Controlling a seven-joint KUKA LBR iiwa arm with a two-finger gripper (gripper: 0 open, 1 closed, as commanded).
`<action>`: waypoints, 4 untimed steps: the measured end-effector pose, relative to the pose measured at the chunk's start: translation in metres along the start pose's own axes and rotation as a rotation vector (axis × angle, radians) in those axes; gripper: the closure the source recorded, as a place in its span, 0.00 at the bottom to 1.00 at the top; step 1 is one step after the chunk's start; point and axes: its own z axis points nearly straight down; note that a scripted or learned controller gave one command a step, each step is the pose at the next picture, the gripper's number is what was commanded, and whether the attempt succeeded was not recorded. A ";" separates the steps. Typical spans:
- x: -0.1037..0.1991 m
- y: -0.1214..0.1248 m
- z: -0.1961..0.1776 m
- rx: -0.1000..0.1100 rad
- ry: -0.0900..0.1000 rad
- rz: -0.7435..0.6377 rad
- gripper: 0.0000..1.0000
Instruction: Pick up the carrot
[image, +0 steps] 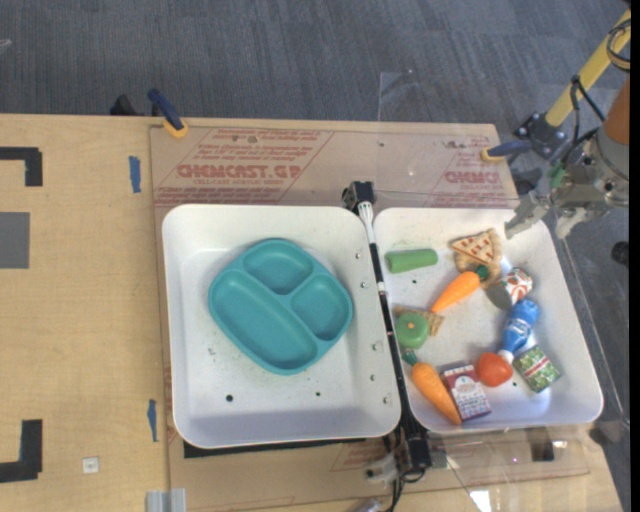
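My claw (541, 212) hovers at frame's upper right, over right bin (575, 300) corner, fingers spread, pinching nothing. Carrot (456, 291) lies mid-bin, below left of claw. Second carrot (436, 391) near bin's bottom edge.

Orange carrot (456, 291), teal plate (280, 305), white bins (190, 330).
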 end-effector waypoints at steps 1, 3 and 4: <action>0.046 -0.018 0.112 -0.016 -0.008 -0.053 0.00; 0.100 -0.043 0.112 -0.017 -0.004 0.171 1.00; 0.152 0.024 0.028 -0.001 0.000 0.418 1.00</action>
